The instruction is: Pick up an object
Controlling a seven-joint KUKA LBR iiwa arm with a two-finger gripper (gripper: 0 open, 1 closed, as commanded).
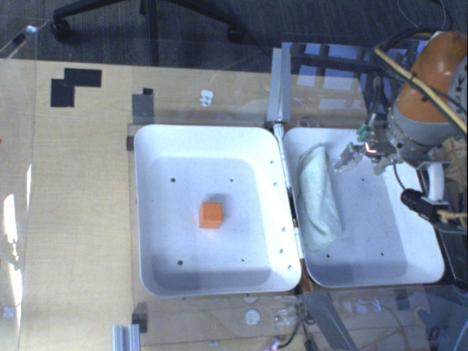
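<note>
Bins are sitting side by side on a pale wooden surface, two shallow white trays viewed from above at a slant. An orange cube is resting alone near the middle of the left bin, well apart from every wall, which should leave room for fingers to close around it. A folded white cloth is lying lengthwise in the right bin, pressed along that bin's left wall. The grey arm, with its orange band, is reaching in from the right, and its claw is hovering over the upper part of the right bin, just beside the top end of the cloth. Whether the claw is open or closed cannot be told from this angle, and nothing is visibly held. Judging by position, the cloth seems the likelier target; the cube is lying far from the arm.
</note>
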